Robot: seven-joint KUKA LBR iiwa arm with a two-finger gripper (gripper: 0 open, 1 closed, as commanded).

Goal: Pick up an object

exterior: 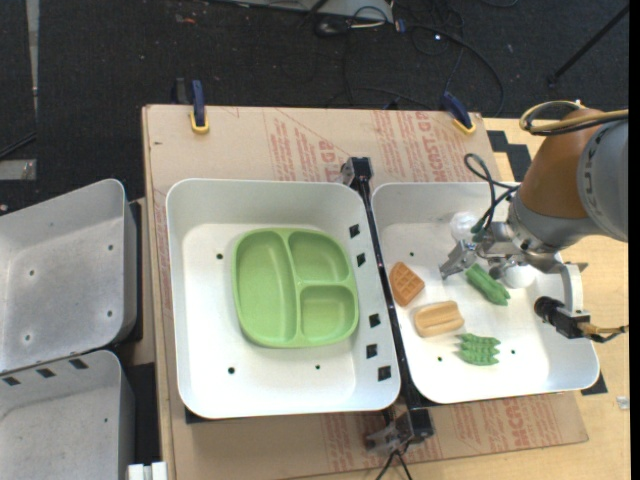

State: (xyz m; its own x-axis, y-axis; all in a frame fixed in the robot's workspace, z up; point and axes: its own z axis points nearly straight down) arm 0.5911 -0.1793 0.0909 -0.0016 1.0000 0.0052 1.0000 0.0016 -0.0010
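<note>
My gripper [470, 264] hangs low in the right bin [430, 383], reaching in from the right. Just below and right of its fingertips lies a green pod-shaped toy [487, 285]. A waffle-like orange piece [406, 282] sits to the left of it. A tan bread-like block [438, 318] lies in the middle of the bin. A bumpy green toy [477, 349] rests nearer the front. A small white object [463, 225] sits behind the gripper. Nothing shows between the fingers.
The left bin [200, 368] holds a light green divided plate [296, 287]. A black divider with clips runs between the bins. Cables trail from the arm over the right bin's far side. Grey metal trays [60, 268] lie off the bench at the left.
</note>
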